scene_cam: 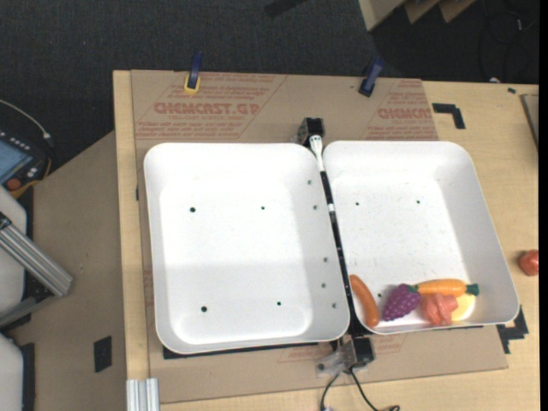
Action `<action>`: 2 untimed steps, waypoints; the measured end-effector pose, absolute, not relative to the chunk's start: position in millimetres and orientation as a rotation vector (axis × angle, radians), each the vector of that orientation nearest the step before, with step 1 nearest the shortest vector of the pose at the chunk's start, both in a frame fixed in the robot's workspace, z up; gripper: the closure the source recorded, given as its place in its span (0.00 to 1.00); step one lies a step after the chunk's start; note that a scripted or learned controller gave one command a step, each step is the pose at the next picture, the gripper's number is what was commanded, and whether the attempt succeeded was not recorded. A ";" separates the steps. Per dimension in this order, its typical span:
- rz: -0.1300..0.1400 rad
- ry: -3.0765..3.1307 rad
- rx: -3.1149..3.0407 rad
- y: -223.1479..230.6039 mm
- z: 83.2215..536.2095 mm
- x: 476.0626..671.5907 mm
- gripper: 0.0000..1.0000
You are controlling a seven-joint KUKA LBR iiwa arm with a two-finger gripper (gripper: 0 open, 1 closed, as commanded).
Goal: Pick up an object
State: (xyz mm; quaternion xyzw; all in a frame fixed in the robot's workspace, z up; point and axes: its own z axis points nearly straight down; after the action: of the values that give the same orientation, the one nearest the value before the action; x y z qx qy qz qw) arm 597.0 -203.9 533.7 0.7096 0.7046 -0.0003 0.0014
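Along the near edge of the right bin [479, 195], a cluster of small toy foods is seen: an orange sausage-like piece [364, 300] at the left, purple grapes [400, 302] beside it, then a carrot [445, 287] lying over a red piece [437, 309] and a yellow piece [463, 309]. All are judged light, rigid and smooth, likely slippery. The sausage piece, standing slightly apart, is best gripped across its narrow middle. Farther left, the left bin [231, 247] is seen. The gripper's state cannot be told.
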 end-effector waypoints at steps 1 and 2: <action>-0.001 2.215 2.227 -226.1 537.0 528.6 0.00; 0.001 2.217 2.216 -223.9 546.9 532.9 1.00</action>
State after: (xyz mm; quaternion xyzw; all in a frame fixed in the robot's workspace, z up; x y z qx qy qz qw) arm 532.9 -223.9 546.9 0.7069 0.7073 0.0003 0.0035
